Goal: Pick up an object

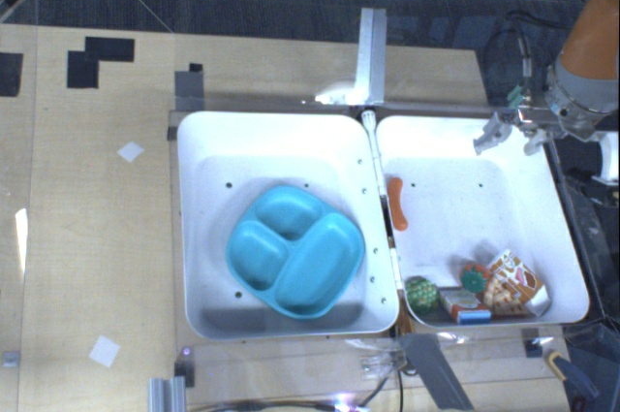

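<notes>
Nothing picked up yet, judging by how things lie: every object rests in a bin, none lifted.

Taking the divider (pixel 383 206) between the two bins as landmark, and starting at the near edge. Just right of the divider's near end, a small cluster in the right bin (pixel 465 158): a green ball (pixel 420 292) almost against the divider, then a teal round piece (pixel 473 281), a red-and-blue box (pixel 465 311) at the near wall, and a patterned orange-and-white packet (pixel 511 282) furthest from the divider. All packed close, some touching. Any of these could serve as the target; the ball looks the easiest to isolate, as a guess.

Left of the divider, a blue three-part plate (pixel 295 250) sitting in the left bin (pixel 208 158), toward its near half.

Further back, touching the divider's right side about midway along, an orange stick (pixel 397 206), lying lengthwise beside it and apart from the cluster.

Furthest back, well right of the divider, over the right bin's far right corner: the claw (pixel 511 135), with two fingers (pixel 487 137) spread moderately apart, nothing between them, touching no object. Well apart from the cluster and the stick.

Left to do: travel toward the near side, descend, close on something, lift. Essentially the whole task.
</notes>
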